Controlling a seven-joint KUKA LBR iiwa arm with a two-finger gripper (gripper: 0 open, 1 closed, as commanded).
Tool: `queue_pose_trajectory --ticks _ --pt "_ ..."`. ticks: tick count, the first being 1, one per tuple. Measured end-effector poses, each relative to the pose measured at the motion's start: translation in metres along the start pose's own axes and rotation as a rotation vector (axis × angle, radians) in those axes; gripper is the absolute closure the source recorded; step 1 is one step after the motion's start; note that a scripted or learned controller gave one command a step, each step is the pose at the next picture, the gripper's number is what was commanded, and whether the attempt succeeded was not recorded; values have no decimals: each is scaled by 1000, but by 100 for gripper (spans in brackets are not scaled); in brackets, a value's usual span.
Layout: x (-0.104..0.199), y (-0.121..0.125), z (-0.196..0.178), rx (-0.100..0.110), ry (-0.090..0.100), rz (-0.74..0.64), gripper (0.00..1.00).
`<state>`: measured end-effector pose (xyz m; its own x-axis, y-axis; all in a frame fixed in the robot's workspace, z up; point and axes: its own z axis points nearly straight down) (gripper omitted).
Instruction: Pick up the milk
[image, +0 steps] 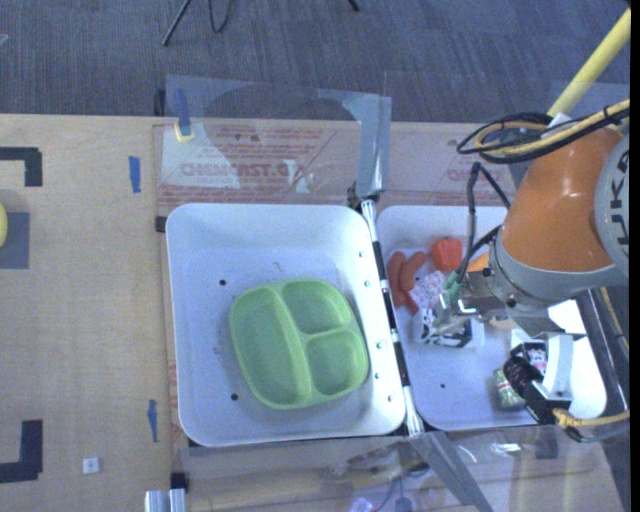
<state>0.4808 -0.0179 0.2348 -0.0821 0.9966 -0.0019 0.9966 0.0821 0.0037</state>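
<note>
From the overhead camera, I watch the end effector (448, 318) poised low in the right bin (440, 400), directly over a small black-and-white carton I take for the milk (443, 333); whether it grips anything I cannot tell. Orange toy food (405, 272) crowds the approach. A green divided plate (298, 342) fills the left bin (200, 240). The wooden surface (80, 300) meets grey carpet (300, 50).

A robotics lab: a plywood bench (80, 330) marked with black tape (25, 165) and blue tape (134, 173), two white bins (195, 240) fenced by clear panels (280, 140), loose cables (500, 135), and grey carpet (420, 50) beyond.
</note>
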Motion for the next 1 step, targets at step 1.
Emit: queue_pose_trajectory --ticks 1 --pt "0 1 -9 0 -1 -2 100"
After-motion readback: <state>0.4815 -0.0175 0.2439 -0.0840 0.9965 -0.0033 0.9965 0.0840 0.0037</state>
